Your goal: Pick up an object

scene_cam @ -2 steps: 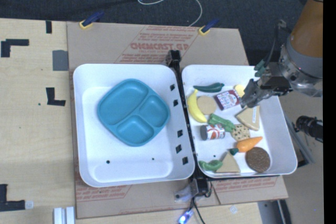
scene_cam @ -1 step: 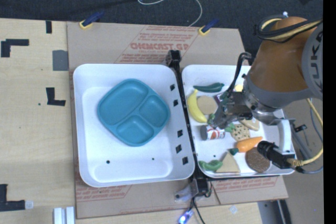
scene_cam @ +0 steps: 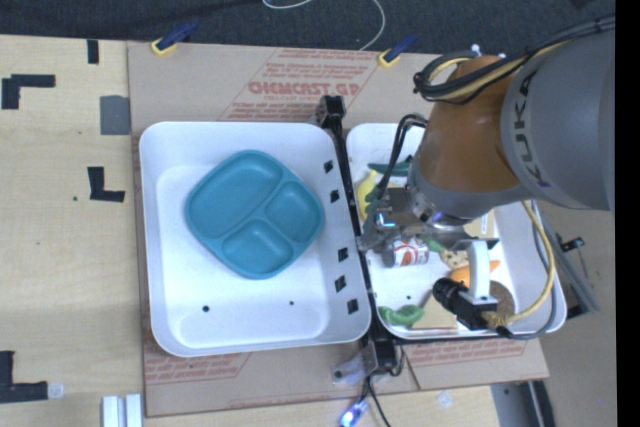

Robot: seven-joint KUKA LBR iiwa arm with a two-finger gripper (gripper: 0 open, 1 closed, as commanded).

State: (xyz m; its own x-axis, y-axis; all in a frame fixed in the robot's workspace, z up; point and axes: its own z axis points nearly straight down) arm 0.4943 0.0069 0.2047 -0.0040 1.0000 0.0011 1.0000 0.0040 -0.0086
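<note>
A blue divided plate (scene_cam: 256,213) lies alone in the left bin (scene_cam: 160,245). The right bin (scene_cam: 530,245) is crowded: a red-and-white object (scene_cam: 410,255), a green piece (scene_cam: 405,317) at 6 o'clock and something yellow (scene_cam: 368,183) at 10 o'clock. The gripper (scene_cam: 385,233) hangs low over the clutter, beside the bins' shared wall; its opening cannot be told.
</note>
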